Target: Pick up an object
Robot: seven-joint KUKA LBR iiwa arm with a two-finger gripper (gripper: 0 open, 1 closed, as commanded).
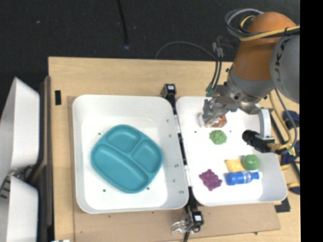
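While gripper [213, 116] hangs over right bin [194, 135] | brownish object [219, 120] possibly gripped, unclear

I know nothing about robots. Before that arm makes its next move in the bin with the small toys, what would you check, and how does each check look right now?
1. Tool is over the right bin: ok.
2. Something is under the tool: ok, a brownish object lies there.
3. That object is gripped: cannot tell.
4. Neighbours are apart from it: ok, the green lump lies apart.
5. Other toys sit away from the tool: ok, purple piece, blue bottle.
6. Teal tray lies in the left bin, out of the way: ok.
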